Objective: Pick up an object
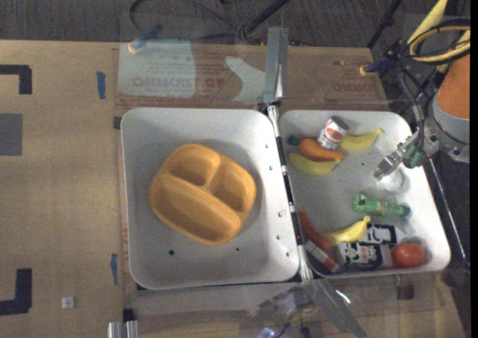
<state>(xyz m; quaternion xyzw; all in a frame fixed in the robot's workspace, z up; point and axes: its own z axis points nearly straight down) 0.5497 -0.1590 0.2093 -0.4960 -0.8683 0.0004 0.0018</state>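
Gripper hovers low in right bin, just above green bottle. Fingers' state: cannot tell. Nothing visibly grasped; pick not yet done. 2 bananas, tomato untouched nearby.

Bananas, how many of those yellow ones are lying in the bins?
3, all in the right bin: one banana near the far edge beside the small can, one under the carrot, one near the front by the carton.
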